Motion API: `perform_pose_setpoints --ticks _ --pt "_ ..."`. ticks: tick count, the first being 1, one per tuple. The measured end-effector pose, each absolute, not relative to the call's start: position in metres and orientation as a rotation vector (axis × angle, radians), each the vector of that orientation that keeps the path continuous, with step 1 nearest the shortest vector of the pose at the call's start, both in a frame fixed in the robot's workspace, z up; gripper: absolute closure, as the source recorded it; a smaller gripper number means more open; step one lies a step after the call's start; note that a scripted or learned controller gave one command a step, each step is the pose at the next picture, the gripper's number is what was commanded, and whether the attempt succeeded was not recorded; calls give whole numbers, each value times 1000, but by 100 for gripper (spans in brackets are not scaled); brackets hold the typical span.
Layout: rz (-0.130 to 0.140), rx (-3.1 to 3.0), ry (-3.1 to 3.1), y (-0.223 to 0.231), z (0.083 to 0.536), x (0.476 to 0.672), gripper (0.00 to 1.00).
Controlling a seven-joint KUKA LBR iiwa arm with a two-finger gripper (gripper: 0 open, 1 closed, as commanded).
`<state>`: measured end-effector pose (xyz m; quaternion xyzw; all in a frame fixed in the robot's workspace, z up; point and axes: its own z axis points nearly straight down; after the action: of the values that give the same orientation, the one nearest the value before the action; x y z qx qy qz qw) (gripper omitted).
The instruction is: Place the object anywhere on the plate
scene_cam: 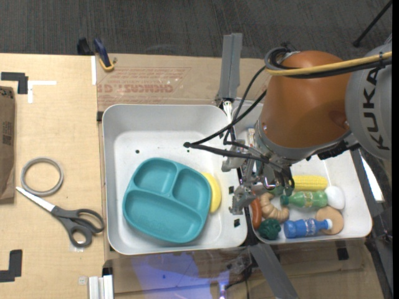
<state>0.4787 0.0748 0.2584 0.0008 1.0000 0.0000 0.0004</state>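
Note:
A teal divided plate point(167, 199) lies in the left white bin point(118, 136), with a yellow piece point(215, 193) tucked under its right edge. The arm's orange wrist hangs over the divide between the bins. Below it the gripper point(249, 195) reaches down at the left side of the right bin point(361, 226), just above a red sausage-like toy point(256, 214) and a tan toy point(274, 209). Beside them lie a corn cob point(310, 182), a green bottle point(307, 199), a blue bottle point(305, 228), a white egg point(335, 197) and a dark green piece point(270, 230). Cables hide the gripper's tips.
Scissors point(65, 217) and a roll of tape point(42, 175) lie on the wooden bench left of the bins. A cardboard sheet point(156, 83) sits behind the left bin. A grey post point(230, 67) stands at the back between the bins.

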Motion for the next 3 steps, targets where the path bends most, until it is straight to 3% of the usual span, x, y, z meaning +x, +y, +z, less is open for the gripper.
perform_pose_setpoints --ticks 1,2,3 --pt "1 -701 3057 95 393 484 0" --pt "3 -693 3055 95 403 486 100" --pt "1 -1494 2760 43 356 499 100"
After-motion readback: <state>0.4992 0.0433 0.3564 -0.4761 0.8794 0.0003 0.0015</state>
